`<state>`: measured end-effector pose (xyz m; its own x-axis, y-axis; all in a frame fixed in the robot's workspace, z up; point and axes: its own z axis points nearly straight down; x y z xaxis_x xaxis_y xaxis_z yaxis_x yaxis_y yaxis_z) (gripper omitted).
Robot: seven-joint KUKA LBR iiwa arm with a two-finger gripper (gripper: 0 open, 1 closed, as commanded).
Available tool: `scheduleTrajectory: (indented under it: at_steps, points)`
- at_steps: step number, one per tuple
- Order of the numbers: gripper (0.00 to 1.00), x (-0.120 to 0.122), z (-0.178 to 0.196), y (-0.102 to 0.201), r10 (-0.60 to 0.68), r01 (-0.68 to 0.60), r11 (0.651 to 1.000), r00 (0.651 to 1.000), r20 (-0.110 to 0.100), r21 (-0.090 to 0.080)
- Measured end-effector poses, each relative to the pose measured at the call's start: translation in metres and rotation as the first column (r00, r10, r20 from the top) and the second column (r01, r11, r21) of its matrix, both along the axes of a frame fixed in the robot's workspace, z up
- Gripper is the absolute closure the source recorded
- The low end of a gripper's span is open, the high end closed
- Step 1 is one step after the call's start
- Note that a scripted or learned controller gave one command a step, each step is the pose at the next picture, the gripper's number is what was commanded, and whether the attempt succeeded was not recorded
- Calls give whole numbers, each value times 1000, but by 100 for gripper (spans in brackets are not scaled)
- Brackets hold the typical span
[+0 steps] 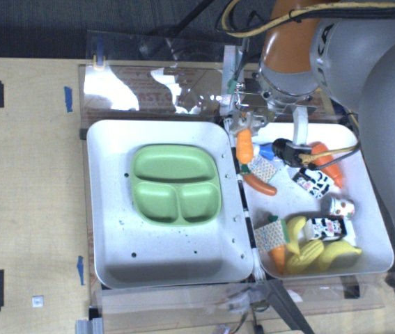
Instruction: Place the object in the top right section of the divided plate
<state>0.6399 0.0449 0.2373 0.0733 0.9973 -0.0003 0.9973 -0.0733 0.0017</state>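
The green divided plate (176, 184) lies in the left bin (106, 242), with one long section at the top and two smaller ones below; nothing lies in it. My gripper (243, 122) hangs over the top left corner of the right bin (375, 252), by the wall between the bins. An orange carrot-like toy (244, 147) stands on end directly below the gripper, its top end touching or nearly touching the gripper. The view does not show whether the carrot is gripped.
The right bin holds several toys: a red-orange sausage (260, 184), a blue-white packet (264, 167), black-and-white cow-patterned pieces (314, 182), yellow bananas (319, 250), a checkered block (269, 234) and an orange piece (324, 155). The arm fills the upper right.
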Motion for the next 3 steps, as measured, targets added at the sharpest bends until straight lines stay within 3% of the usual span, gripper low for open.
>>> scheduleTrajectory:
  at_steps: [1,2,3]
  points:
    - [100,-29,-109,68,-43,43,999,999,-4,0]
    - [100,-27,-132,143,-200,199,980,979,39,20]
    - [100,-62,-128,177,-581,579,814,813,39,40]
